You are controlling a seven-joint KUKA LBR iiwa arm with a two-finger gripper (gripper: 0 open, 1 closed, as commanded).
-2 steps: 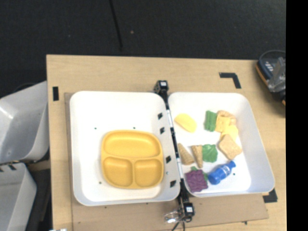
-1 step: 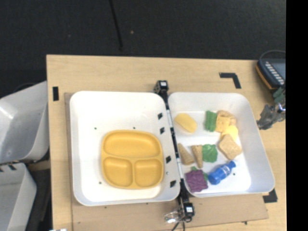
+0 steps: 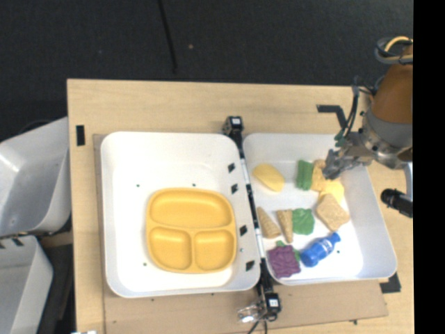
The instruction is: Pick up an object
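Here the end effector [image 3: 334, 164] sits low in the right bin [image 3: 368, 256], touching a yellow block [image 3: 328, 186] beside a green piece [image 3: 304, 175]; its grip state cannot be told. A clean pick likely needs centring over one item.

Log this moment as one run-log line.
gripper: low in right bin, over yellow piece beside green block | grasp: unconfirmed | left bin: yellow tray

A yellow divided tray [image 3: 191, 237] lies in a white bin [image 3: 118, 186]; beside the hand [image 3: 332, 164] are a green block [image 3: 304, 175], purple grapes [image 3: 284, 261] and a blue bottle [image 3: 319, 250].
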